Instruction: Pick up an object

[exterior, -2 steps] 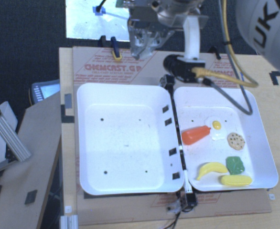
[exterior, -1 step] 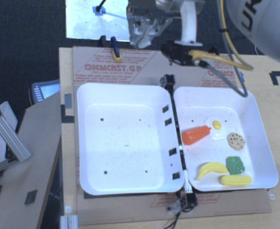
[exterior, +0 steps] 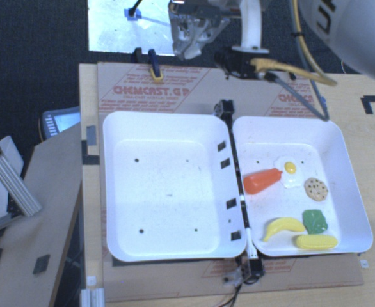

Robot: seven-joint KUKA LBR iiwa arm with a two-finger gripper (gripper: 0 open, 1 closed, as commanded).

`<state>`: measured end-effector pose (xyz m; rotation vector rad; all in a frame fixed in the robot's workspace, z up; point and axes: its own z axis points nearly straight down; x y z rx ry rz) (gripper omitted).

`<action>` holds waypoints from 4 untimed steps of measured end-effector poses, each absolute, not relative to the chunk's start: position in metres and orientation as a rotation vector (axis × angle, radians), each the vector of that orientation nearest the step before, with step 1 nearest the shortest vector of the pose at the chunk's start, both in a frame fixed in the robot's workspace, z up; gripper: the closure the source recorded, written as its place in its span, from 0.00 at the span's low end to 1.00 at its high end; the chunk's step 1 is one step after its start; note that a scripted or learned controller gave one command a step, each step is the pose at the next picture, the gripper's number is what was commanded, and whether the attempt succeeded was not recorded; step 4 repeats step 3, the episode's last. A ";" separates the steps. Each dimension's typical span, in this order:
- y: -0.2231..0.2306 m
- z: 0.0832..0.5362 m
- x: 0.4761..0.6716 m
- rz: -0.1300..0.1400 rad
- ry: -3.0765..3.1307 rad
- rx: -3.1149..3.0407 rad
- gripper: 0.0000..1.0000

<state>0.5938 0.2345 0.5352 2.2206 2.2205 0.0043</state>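
The right bin (exterior: 341, 152) holds an orange carrot (exterior: 262, 181), a fried egg (exterior: 290, 169), a round cookie (exterior: 315, 188), a yellow banana (exterior: 283, 227), a green piece (exterior: 315, 220) and a yellow corn-like piece (exterior: 316, 241). My gripper (exterior: 189, 48) hangs high at the top of the view, above the bench's far edge and well away from both bins. Nothing shows between its fingers.
The left bin (exterior: 114, 171) lies beside the right one, joined by a black clip strip. A yellow-handled clamp (exterior: 155, 68) sits on the brown board behind the bins. An aluminium bar (exterior: 8, 178) slants at the far left.
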 end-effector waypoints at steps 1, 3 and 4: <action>0.234 0.420 0.588 -0.013 2.222 2.226 1.00; 0.234 0.427 0.576 -0.015 2.225 2.224 1.00; 0.234 0.427 0.576 -0.015 2.225 2.224 1.00</action>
